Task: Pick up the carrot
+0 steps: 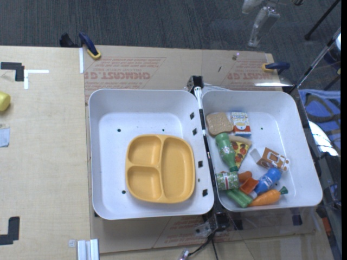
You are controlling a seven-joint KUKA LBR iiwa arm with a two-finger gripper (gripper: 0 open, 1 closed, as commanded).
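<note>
The carrot is orange with a green tip and lies along the near wall of the right bin, toward its near right corner. It touches a blue bottle on its far side and a green item to its left. My gripper hangs high above the bench beyond the far edge of the right bin, well away from the carrot, with nothing seen in it.
The right bin also holds a slice of bread, a small carton, a green bottle, a pizza slice, a can and a brown box. A yellow divided plate sits in the left bin.
</note>
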